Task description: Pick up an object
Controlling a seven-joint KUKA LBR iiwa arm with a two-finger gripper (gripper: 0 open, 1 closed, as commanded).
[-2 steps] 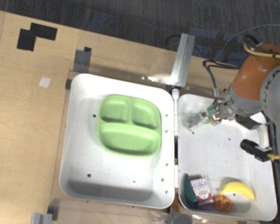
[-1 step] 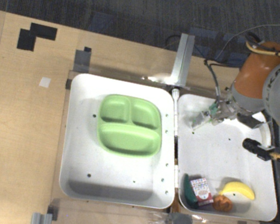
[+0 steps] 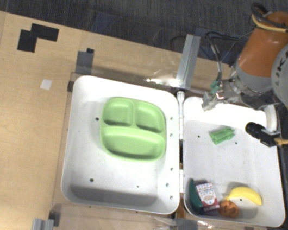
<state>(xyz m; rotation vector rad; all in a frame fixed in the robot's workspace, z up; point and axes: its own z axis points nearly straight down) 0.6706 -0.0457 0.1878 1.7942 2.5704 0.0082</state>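
My gripper hangs over the back left corner of the right bin, with nothing seen in it. A small green block lies in that bin, a short way in front of and to the right of the gripper. Along the bin's front edge lie a yellow banana, a small box with a red and white label on a dark teal item, and a brown-orange piece.
The left bin holds a green divided plate. A metal post stands behind the rim between the bins. The arm's grey body and a black fitting overhang the right bin's back right corner.
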